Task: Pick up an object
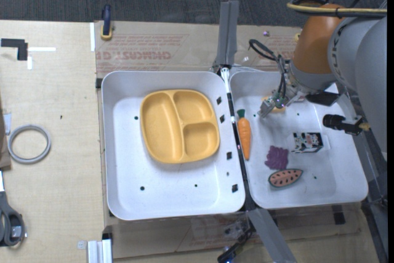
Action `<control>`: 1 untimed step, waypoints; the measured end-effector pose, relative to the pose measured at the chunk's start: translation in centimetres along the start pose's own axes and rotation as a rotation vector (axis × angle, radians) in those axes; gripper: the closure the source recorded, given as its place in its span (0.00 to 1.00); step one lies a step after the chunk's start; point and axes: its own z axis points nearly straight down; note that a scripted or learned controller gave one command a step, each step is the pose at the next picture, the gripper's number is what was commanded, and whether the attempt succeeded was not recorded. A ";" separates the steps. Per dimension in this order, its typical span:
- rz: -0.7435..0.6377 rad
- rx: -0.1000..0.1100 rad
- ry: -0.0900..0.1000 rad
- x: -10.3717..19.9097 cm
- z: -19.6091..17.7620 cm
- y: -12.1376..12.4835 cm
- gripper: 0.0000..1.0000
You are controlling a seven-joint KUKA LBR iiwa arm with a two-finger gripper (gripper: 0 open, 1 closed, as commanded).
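Pale wood worktop (49, 194) carries two white bins; from above we see our end effector (272, 105) low in the right bin (345, 191), grip state unclear. Nearest is the orange plastic carrot (244, 137), just left and nearer the camera, long axis front-to-back.

Two bins are set side by side. In the left bin (117, 151) a divided plate (180, 125) is seen. In the right bin (345, 185) a carrot (244, 136) is laid along the left wall; a grape bunch (276, 157) and small carton (307, 142) are found rightward, a slice-shaped toy (285, 177) nearer. A tape roll (27, 143) is placed on the bench far left.
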 end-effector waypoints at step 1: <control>-0.075 0.000 -0.001 -1.6 -5.6 -1.9 0.00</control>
